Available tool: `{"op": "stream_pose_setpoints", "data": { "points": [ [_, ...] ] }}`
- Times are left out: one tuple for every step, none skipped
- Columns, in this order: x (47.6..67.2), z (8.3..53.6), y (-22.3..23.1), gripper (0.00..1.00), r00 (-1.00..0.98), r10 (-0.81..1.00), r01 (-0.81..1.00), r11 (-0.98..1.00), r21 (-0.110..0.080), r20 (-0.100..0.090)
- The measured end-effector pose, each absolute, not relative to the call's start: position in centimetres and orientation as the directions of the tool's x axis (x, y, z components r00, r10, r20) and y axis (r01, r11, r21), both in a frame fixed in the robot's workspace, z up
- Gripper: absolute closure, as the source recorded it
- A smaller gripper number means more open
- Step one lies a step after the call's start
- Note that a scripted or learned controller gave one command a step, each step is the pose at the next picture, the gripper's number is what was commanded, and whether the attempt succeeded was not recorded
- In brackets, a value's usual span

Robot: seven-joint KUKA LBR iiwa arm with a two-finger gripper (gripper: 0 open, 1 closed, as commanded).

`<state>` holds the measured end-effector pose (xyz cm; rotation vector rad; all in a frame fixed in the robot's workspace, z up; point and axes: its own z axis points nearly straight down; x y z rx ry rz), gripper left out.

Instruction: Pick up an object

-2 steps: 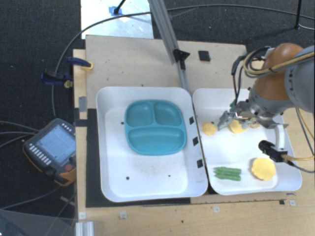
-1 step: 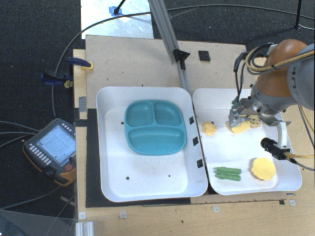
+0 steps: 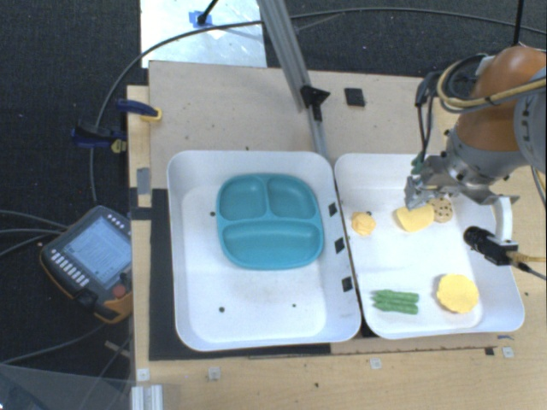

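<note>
In the right bin (image 3: 376,173) lie a small yellow-orange lump (image 3: 363,224), a yellow heart-shaped piece (image 3: 414,219), a brown dotted cookie-like piece (image 3: 443,209), green beans (image 3: 396,301) and a round yellow piece (image 3: 457,293). My gripper (image 3: 419,196) hangs over the right bin, its tip just above the yellow heart-shaped piece and beside the cookie-like piece. I see nothing lifted between the fingers.
The left bin (image 3: 192,314) holds a teal divided plate (image 3: 270,221). A grey pole (image 3: 286,41) slants across the back of the bench. A black fitting (image 3: 489,246) sticks out from the arm over the right bin. A teach pendant (image 3: 90,259) lies left of the bench.
</note>
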<state>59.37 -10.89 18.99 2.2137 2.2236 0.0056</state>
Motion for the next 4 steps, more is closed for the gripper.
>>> {"op": "stream_pose_setpoints", "data": {
  "points": [
    [59.5, 24.4, -10.9, 1.00, -0.005, 1.000, 1.000, 0.005, 0.006, -0.001],
    [58.0, 23.7, -5.6, 1.00, -0.008, 1.000, 1.000, 0.008, 0.000, 0.001],
    [58.5, 24.1, 0.1, 1.00, -0.011, 1.000, 1.000, 0.011, 0.002, 0.002],
    [58.1, 24.7, 5.3, 1.00, -0.009, 1.000, 1.000, 0.009, 0.002, 0.002]
  ]
}}
